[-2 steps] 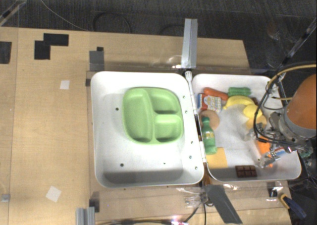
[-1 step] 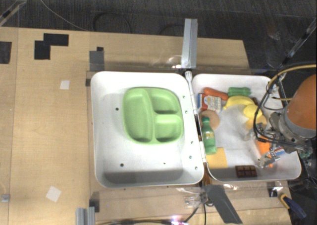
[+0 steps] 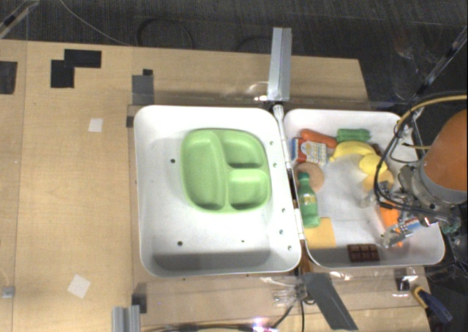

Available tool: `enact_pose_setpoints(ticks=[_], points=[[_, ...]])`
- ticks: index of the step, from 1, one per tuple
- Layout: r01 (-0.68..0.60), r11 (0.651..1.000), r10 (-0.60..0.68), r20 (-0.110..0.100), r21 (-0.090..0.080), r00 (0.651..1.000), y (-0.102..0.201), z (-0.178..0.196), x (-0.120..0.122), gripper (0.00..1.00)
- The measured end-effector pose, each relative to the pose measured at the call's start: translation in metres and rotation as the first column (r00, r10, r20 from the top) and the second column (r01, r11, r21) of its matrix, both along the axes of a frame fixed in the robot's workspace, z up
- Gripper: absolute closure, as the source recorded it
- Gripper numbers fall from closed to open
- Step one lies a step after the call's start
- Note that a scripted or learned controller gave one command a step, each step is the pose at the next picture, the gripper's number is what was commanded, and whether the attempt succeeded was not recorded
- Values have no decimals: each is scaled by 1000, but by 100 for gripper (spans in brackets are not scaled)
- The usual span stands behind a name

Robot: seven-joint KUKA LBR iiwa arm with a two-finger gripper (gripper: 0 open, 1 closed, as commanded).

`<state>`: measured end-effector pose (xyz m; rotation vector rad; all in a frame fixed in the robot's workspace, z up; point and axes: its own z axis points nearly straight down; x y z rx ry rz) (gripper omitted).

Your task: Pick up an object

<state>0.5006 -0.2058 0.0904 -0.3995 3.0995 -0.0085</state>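
Green bottle (image 3: 308,202) lies lengthwise along the right bin's (image 3: 344,120) left wall — cap up-frame.

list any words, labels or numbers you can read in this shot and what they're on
No text can be read in this view.
Red and white carton in the right bin: its printed front is too blurred to read.
Green bottle: a label patch shows, with no legible letters.
Brown bar near the front wall: no readable marks.
Green divided tray in the left bin: no print visible.
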Motion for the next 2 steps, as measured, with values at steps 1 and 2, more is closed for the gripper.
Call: enact_pose_setpoints(ticks=[1,2], points=[[-13,1000,13,1,-2,1000,0,0,0,0],[-103,995,103,3,-5,995,0,0,0,0]])
